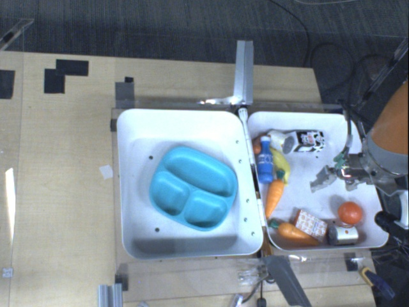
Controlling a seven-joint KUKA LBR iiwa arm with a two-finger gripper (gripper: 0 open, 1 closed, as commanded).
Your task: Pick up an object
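My gripper (335, 175) hangs over the right side of the right bin (332, 121), its grey fingers (321, 180) spread open with nothing between them. It sits above bare bin floor, just up and left of an orange-red ball (350, 213). Along the bin's left wall lie a blue bottle (264, 163), a yellow banana (280, 165) and a carrot (273, 198). A white and black carton (301, 139) lies at the back. Near the front are a second orange vegetable (295, 233), a small printed box (311, 223) and a metal can (344, 235).
The left bin (137, 139) holds a blue divided tray (193, 187). A metal post (244, 69) stands behind the wall that the two bins share. The arm's orange band (391, 130) rises at the right edge, above the gripper.
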